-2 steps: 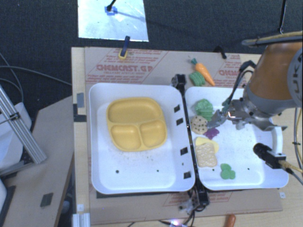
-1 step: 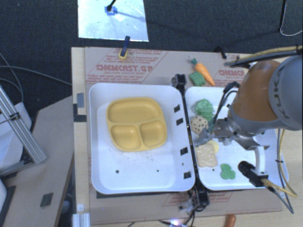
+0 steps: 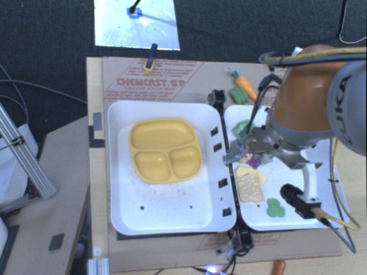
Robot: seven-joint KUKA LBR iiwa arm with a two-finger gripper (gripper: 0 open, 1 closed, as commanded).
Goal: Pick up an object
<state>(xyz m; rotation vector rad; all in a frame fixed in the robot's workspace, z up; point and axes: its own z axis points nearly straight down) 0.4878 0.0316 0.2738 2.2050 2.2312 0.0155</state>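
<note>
My gripper [image 3: 238, 152] hangs low over the left part of the right bin [image 3: 287, 225], under the grey and orange arm. Just below it lie a purple piece [image 3: 254, 162], a yellow piece [image 3: 256, 175] and a beige bread-like slab [image 3: 249, 188]. Near the bin's front sits a green broccoli-like toy [image 3: 276, 209]. A green leafy item [image 3: 242, 127] peeks out behind the gripper. The arm hides the far and right parts of this bin.
The left bin [image 3: 123, 211] holds a yellow divided plate [image 3: 165, 149]. Beyond the right bin, on the cardboard, lie an orange carrot [image 3: 247, 85] and a green piece [image 3: 238, 95]. Black clips [image 3: 225, 153] line the divider between the bins. A black cable fitting [image 3: 298, 200] hangs off the arm.
</note>
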